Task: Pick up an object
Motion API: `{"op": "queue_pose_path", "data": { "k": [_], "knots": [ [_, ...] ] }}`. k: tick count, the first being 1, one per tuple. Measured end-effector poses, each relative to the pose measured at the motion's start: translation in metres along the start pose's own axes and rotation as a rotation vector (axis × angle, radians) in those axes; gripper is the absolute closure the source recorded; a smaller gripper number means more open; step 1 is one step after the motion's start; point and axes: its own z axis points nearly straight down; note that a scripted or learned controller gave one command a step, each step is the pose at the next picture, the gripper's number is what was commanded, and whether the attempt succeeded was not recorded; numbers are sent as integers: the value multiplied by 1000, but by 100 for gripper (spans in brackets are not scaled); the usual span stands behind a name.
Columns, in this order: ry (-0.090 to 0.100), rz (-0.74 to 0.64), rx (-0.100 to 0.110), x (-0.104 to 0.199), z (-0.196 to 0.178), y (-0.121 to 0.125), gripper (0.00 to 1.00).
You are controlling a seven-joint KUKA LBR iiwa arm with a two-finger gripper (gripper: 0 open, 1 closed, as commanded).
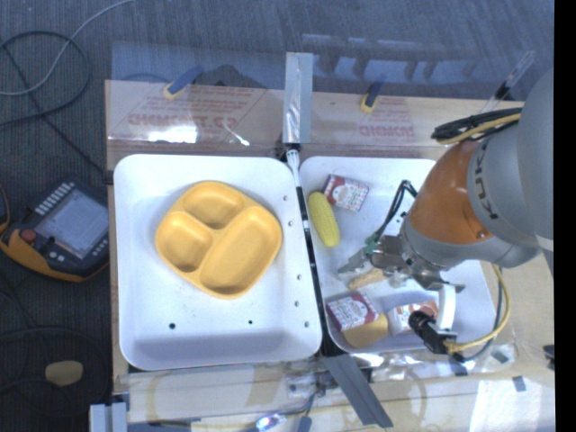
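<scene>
Yellow corn cob (324,219) lies in the right bin (468,327), just up-left of the gripper (364,261), whose fingers stand spread, gripping nothing.

Arm (531,165): grey curved shell, broad orange band (450,201) above wrist; black and yellow cables (472,126) alongside; metallic claw (360,264) fittings.

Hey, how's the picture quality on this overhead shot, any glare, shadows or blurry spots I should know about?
Camera view: lighting is even and bright; the white bins look nearly washed out, with soft shadows only. Camera view: the yellow divided plate and corn cob are sharp. Camera view: the clear panel behind the bins shows faint reflections; the hand is small and cluttered, hard to read.
</scene>
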Motion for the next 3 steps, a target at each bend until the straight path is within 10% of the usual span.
{"op": "queue_pose_path", "data": {
  "k": [1, 2, 3],
  "knots": [
    [1, -112, 5, 7, 1, 41, 0],
    [4, -113, -2, 9, -11, 44, 100],
    [4, -113, -2, 9, -11, 44, 0]
  ]
}}
